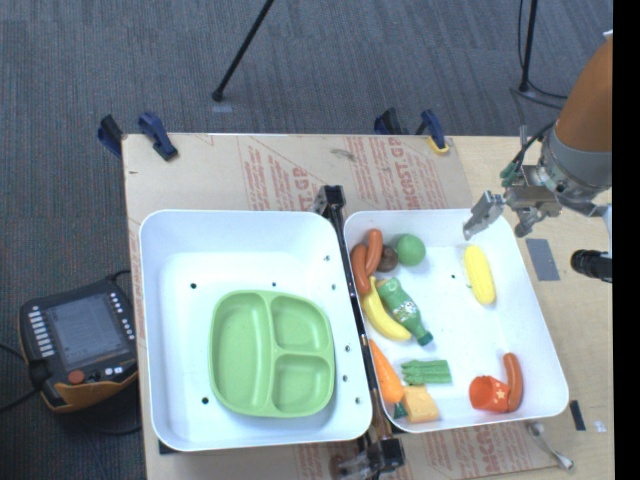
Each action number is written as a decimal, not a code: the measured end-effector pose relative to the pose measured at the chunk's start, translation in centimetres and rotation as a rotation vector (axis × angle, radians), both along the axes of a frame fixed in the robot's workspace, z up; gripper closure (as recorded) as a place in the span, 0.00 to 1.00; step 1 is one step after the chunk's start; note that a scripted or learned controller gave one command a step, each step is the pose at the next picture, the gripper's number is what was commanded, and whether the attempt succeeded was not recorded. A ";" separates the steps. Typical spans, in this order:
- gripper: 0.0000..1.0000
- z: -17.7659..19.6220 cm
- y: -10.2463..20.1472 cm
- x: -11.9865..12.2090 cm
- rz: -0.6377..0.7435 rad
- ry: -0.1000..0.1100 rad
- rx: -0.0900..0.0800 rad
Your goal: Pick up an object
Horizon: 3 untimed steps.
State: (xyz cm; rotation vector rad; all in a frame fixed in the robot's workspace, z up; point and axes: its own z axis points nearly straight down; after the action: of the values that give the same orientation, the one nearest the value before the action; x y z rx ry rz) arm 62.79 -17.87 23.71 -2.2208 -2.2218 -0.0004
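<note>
End effector [503, 211] is open with nothing in it, hanging over the right bin's [545, 333] back edge, yellow corn cob [480, 274] just below-left.

Two white bins side by side on a bench. In the left bin [165, 258], a green divided plate [271, 353]. In the right bin [540, 338], a green bottle [402, 309] as landmark: just left of it a banana [378, 315], above it a green ball [410, 250] and a sausage [372, 250], right of it a yellow corn cob [481, 274], below it a carrot [386, 371], green beans [427, 372], a cheese wedge [423, 405]. Far lower right, a red pepper [489, 394] touching another sausage [514, 380]. Up and right, over the bin's rim, the gripper [506, 213], fingers spread with nothing between.
</note>
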 end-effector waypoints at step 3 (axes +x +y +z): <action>1.00 -13.9 -3.0 -0.7 -0.024 0.003 0.004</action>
State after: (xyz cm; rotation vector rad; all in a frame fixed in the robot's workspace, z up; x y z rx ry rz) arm 62.06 -20.83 9.76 -2.2439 -2.1917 -0.0011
